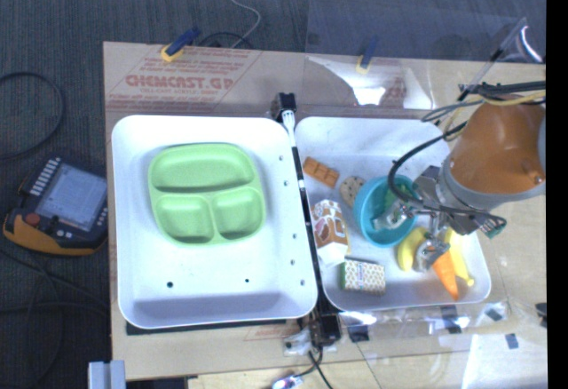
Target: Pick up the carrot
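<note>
Camera view
Table (133,76): brown, printed board on top, two white bins side by side on it.
Left bin (133,201): holds a green tray (209,192) with three compartments, set toward the back.
Right bin (373,134): holds all the small things; arm over its right half.
Arm (497,152): grey, with orange band, reaching in from the right, black cables looping across its front.
Hand (432,247): low over the front right part of the right bin, just above the banana and the carrot's upper end.
Hand state: cannot tell how far open; tips hidden in clutter, nothing seen gripped between them.
Carrot (451,272): orange, lying slantwise in the front right corner of the right bin, close to the front wall, touching the banana on its left.
Banana (410,250): yellow, just left of the carrot, just beside the bowl's lower edge.
Bowl (377,210): blue, mid-bin, partly under the hand's metal parts.
Waffle (320,171): orange-brown, ridged, toward the back left of the right bin.
Cookie (352,190): round, speckled, between the waffle and the bowl.
Packet (330,227): white with red and orange print, against the left wall of the right bin.
Box (362,276): small, green-patterned, near the front, in front of the packet.
Pendant (58,205): grey and orange, with screen, on the carpet left of the table.
Clips (177,43): blue and yellow, one at the board's back left edge, another farther right along it.
</note>
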Available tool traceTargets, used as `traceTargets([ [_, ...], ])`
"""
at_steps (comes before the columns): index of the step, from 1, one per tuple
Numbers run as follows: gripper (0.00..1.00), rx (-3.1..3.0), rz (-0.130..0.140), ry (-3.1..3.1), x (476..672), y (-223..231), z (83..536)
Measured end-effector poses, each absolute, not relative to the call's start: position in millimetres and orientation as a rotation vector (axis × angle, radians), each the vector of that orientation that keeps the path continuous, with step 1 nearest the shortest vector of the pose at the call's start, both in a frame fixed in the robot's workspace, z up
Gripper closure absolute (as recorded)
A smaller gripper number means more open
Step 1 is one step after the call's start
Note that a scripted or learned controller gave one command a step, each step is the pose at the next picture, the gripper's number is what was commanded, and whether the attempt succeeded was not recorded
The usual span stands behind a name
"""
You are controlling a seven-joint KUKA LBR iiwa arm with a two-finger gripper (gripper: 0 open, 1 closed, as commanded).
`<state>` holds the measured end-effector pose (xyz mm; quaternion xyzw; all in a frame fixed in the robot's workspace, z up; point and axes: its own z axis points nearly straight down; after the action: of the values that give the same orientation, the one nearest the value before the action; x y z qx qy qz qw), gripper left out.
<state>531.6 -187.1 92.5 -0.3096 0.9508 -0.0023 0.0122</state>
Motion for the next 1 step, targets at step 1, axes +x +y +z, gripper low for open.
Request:
traceTargets([
  [1,0.00,-1.383,0.014,2.795,525.7,-193.1,92.2],
])
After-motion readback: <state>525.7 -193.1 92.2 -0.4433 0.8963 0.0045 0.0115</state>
